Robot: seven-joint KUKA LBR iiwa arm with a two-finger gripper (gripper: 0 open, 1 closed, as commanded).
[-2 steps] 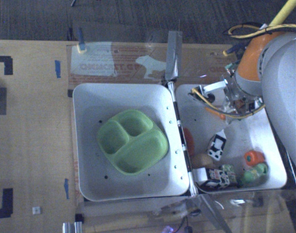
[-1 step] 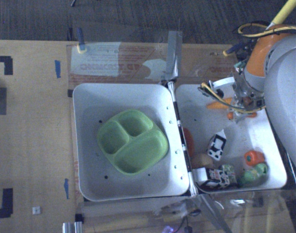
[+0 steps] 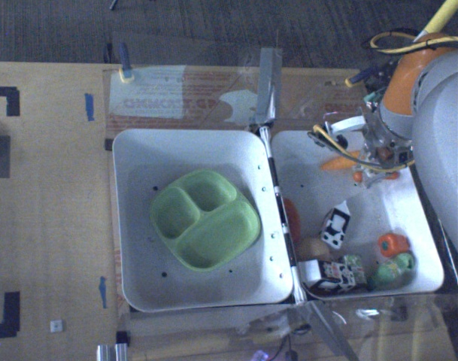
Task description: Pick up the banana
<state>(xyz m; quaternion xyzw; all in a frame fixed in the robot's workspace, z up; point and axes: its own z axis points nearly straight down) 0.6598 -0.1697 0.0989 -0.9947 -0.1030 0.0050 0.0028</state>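
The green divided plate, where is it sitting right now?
In the camera view, the green divided plate lies near the middle of the left white bin, tilted slightly askew. The right bin, with the small toys, is beside it.

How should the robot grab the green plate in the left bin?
Best by its rim, I think, coming straight down from above. The green plate lies flat on the floor of the left bin, so nothing can slide underneath it. Its raised outer rim is the thin part to pinch. The rim on the view's right looks best, with room before the bin wall.
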